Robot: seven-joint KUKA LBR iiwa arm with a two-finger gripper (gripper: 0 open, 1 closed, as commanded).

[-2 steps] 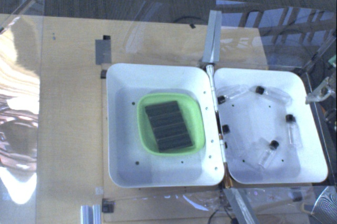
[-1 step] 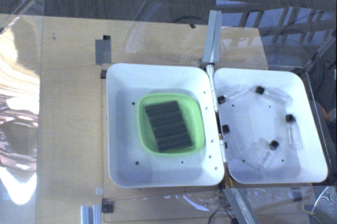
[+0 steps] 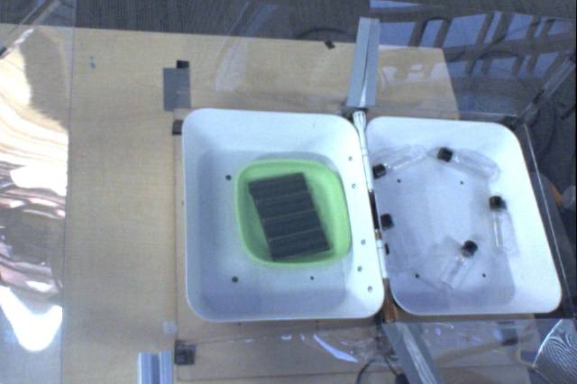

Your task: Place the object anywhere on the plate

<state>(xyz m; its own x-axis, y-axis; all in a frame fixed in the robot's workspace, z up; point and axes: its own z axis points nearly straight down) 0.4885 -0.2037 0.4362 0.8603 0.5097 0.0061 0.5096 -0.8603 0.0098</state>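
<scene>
camera view. the worktop (image 3: 108,220) carries two shallow white bins side by side. the left bin (image 3: 203,283) holds a green plate (image 3: 245,193) with rounded corners, set near the bin's middle. a dark ribbed block (image 3: 288,216) lies flat on the plate, slightly turned against the plate's edges, and sits wholly inside the green rim. the right bin (image 3: 532,283) holds several clear vials with black caps: one near the upper edge (image 3: 451,159), one at the right wall (image 3: 498,215), one toward the lower middle (image 3: 460,260), one at the upper left corner (image 3: 389,166), and a black cap close to the left wall (image 3: 385,220). the vials are transparent and their outlines are hard to trace against the white floor.

task status. judged from the layout, the block already rests on the plate, so the placement appears done. if one of the vials is the intended object, nothing has been placed yet; the frame does not settle which.

tool. its state cannot be told from this frame.

markings. no brand, label or legible writing can be read on the bins, plate, block or vials.
</scene>
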